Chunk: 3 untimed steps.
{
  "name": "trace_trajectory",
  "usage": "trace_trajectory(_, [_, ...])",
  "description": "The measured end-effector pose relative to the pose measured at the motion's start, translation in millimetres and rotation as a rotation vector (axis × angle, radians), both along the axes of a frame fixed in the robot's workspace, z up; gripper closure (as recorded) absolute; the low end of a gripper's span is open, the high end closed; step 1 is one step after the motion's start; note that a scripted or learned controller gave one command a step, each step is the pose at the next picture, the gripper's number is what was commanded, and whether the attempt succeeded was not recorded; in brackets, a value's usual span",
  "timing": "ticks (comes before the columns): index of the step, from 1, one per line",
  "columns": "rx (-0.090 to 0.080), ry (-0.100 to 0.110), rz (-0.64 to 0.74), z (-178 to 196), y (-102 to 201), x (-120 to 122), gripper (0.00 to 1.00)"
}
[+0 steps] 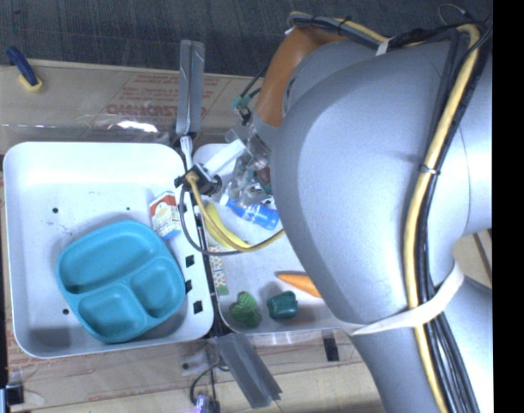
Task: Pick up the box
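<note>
Small box (pixel 164 214) in the left bin (pixel 38 166), propped at the upper right corner of the blue divided tray (pixel 120 280), hard against the wall between the bins. Long axis roughly up-down. Right of the tray and past that wall, gripper (pixel 244 175) over the right bin (pixel 244 332); open or shut, cannot tell. Box to the gripper's left, slightly lower.

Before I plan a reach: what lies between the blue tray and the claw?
The small box, against the blue tray, then the bins' divider, before the claw.
</note>
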<state>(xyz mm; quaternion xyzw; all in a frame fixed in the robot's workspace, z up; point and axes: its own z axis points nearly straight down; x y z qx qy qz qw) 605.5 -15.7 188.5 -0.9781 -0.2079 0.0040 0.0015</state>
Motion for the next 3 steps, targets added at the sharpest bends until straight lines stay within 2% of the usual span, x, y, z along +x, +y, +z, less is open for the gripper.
trace_trajectory(2, [0.002, 0.019, 0.022, 12.8, 5.9, -0.1, 1.00])
trace_trajectory(3, [0.003, 0.019, 0.022, 12.9, 5.9, -0.1, 0.00])
